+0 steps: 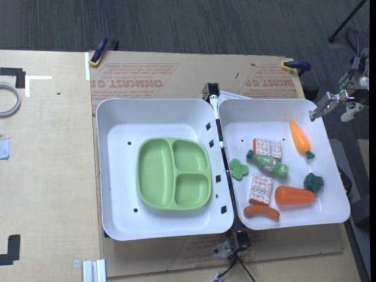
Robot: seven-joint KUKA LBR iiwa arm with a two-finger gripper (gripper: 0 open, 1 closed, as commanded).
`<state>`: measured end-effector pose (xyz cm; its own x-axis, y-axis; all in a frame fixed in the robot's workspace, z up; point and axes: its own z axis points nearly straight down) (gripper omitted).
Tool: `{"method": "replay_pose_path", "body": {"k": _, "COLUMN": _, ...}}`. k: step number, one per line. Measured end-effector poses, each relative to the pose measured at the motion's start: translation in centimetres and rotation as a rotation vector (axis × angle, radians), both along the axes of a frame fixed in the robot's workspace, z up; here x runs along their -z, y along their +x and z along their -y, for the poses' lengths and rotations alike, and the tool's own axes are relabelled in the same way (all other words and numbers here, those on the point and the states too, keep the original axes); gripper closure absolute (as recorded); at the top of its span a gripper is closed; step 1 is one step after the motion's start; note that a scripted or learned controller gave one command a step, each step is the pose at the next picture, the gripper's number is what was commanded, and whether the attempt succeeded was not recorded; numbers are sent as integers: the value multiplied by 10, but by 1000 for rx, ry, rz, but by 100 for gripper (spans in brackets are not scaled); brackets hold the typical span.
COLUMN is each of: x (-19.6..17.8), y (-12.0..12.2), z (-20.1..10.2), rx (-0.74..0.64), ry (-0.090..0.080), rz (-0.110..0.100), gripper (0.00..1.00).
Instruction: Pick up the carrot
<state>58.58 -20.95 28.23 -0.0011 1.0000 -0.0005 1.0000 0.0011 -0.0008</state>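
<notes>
the gripper (332, 106) hangs spread wide and holding nothing just outside the right bin (329, 216), so it should come down over the middle of the small carrot (299, 137) lying near that bin's far right corner and close across its narrow width.

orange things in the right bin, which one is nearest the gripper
The small carrot near the bin's far right wall, just below the gripper. The big carrot and the sausage lie along the near edge.
</notes>
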Motion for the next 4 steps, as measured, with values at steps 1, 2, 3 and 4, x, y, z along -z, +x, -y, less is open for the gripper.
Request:
{"method": "replay_pose_path", "body": {"k": 1, "x": 174, "y": 7, "z": -31, "rx": 78, "ry": 0, "rz": 0, "gripper": 0}}
{"method": "replay_pose_path", "body": {"k": 2, "x": 186, "y": 38, "z": -25, "rx": -398, "ry": -2, "rz": 7, "gripper": 0}}
{"method": "replay_pose_path", "body": {"k": 3, "x": 175, "y": 39, "z": -25, "rx": -396, "ry": -3, "rz": 11, "gripper": 100}}
{"method": "replay_pose_path", "body": {"k": 4, "x": 95, "y": 73, "z": -98, "rx": -126, "ry": -1, "rz": 2, "gripper": 100}}
